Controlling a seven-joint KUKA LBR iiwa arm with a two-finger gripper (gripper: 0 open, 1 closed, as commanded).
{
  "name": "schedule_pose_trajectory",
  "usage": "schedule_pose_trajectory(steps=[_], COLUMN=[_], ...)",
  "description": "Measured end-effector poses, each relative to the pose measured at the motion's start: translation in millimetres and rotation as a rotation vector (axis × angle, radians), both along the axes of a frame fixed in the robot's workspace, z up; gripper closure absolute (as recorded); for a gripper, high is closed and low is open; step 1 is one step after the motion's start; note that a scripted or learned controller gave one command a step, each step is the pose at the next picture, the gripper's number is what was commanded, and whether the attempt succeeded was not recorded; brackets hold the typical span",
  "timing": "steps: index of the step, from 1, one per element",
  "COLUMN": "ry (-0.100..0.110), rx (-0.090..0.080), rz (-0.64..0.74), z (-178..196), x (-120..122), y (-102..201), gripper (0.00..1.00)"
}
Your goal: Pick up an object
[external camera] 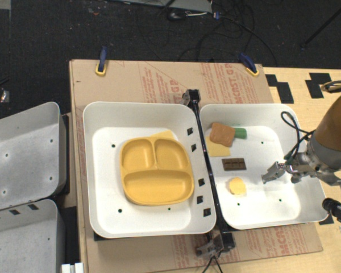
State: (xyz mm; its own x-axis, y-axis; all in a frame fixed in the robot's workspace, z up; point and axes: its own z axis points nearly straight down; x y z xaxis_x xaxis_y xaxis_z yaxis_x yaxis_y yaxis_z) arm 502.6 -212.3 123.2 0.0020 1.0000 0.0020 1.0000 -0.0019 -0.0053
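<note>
The bench (159,78) was a brown board carrying two shallow white bins side by side. The left bin (102,209) held a yellow divided plate (157,172) with three compartments, lying flat near the bin's middle. A pale yellow flat piece (169,135) showed just beyond the plate's far edge, partly tucked beneath it.

The right bin (284,209) held the small objects, gathered toward its left half. A brown bread-like block (222,134) lay near the far left corner, resting on a pale yellow flat square (217,149). A green piece (240,133) sat just beside the brown block, touching its right side. Nearer the camera lay a dark brown chocolate-like bar (234,164), flat and apart from the others, and nearer still a small round yellow piece (237,186).

The arm (332,135) reached in from the right, and the pincer (271,175) sat low over the right bin's right half, its tip pointing left toward the objects. It was well apart from the chocolate-like bar and the round yellow piece, and nothing could be seen between its parts. Whether the pincer was open or closed could not be told from this view.

Two blue-and-yellow clamps (102,61) gripped the board's far edge.
</note>
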Motion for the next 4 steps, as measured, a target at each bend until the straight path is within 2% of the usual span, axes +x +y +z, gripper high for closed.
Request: schedule_pose_trajectory(steps=[1, 2, 3, 4], ry=[-0.002, -0.006, -0.01, -0.011], rx=[-0.001, -0.002, -0.004, -0.005], rz=[0.001, 0.0, 0.004, 0.005], z=[-33, -21, 42, 86], x=[0, 0, 2, 4], y=[1, 0, -1, 3], gripper=[0.0, 1.0, 1.0, 1.0])
